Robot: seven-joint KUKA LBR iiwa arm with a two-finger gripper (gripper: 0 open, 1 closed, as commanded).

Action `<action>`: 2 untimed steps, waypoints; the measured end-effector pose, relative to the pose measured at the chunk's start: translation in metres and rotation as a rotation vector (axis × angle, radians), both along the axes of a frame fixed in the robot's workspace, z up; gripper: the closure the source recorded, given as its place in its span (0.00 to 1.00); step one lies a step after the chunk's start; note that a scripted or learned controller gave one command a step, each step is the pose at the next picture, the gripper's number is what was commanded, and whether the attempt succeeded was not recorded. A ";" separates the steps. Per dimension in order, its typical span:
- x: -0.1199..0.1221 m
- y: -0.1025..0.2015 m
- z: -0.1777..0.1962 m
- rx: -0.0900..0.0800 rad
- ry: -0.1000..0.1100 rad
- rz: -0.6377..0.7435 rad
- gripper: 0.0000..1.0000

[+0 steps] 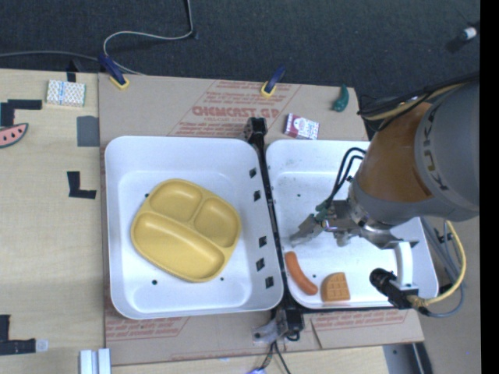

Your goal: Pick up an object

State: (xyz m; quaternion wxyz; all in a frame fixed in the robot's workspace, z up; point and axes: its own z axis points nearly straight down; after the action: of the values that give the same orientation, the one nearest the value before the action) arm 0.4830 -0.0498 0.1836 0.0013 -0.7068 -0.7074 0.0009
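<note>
Two bins sat side by side on the bench. A divided plate lay in the left bin. In the right bin, a sausage lay near the front edge, with a waffle just to its right.

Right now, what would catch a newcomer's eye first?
The yellow divided plate lying in the left bin stands out most. Next comes the grey-and-orange arm reaching over the right bin, its gripper above a hot dog and a waffle.
</note>
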 end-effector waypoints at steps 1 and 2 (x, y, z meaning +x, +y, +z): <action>-0.001 -0.044 -0.076 -0.001 0.001 -0.002 0.00; -0.001 -0.043 -0.066 0.002 0.002 0.000 1.00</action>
State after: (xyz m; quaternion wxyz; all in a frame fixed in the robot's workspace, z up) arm 0.4825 -0.0929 0.1171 0.0027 -0.7070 -0.7072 0.0010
